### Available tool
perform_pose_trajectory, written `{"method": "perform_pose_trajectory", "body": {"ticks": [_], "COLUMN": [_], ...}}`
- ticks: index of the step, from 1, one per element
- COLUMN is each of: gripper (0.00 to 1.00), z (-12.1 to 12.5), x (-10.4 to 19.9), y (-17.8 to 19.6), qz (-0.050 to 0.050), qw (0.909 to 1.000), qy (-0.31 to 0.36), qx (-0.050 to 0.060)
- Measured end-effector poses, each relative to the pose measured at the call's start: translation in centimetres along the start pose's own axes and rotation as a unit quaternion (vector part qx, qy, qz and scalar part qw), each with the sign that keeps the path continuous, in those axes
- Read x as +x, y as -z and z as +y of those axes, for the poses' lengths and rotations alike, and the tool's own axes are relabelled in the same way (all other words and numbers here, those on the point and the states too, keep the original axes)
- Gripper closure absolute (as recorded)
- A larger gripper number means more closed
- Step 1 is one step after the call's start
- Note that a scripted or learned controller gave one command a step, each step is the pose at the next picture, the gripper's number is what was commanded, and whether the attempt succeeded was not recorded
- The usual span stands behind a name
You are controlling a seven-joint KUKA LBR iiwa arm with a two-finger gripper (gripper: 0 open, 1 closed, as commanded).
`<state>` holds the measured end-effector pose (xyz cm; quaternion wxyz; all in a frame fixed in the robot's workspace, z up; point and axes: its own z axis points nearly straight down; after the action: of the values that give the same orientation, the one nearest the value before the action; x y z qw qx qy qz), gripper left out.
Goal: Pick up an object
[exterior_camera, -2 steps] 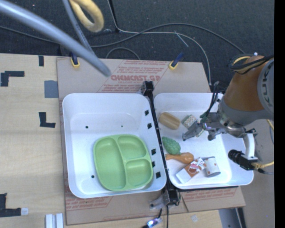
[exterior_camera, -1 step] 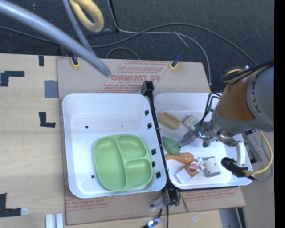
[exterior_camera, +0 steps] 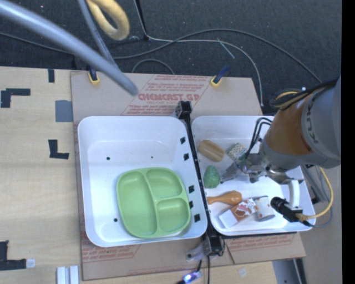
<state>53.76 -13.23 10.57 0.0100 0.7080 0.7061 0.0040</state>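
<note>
My surroundings, listed. Floor (exterior_camera: 288, 39): dark grey carpet across the top, crossed by thin black cables (exterior_camera: 233, 33). Bench (exterior_camera: 33, 166): pale wood surface on the left, marked with dark tape pieces (exterior_camera: 55, 148). Cardboard sheet (exterior_camera: 166, 94): brown, red printed lettering, lying on the bench beneath my two bins and held at its far edge by two yellow-tipped clamps (exterior_camera: 93, 77). Grey pole (exterior_camera: 66, 39): slanting in from the upper left, blurred. Yellow loop (exterior_camera: 111, 16): at the top edge. Light: even, with soft shadows.
</note>
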Motion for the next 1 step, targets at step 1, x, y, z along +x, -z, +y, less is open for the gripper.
{"method": "perform_pose_trajectory", "body": {"ticks": [1], "gripper": [1.0], "z": [-0.58], "x": [0.31], "y": [0.16], "qz": [0.003], "qw": [0.9999], "qy": [0.001], "qx": [0.011]}}
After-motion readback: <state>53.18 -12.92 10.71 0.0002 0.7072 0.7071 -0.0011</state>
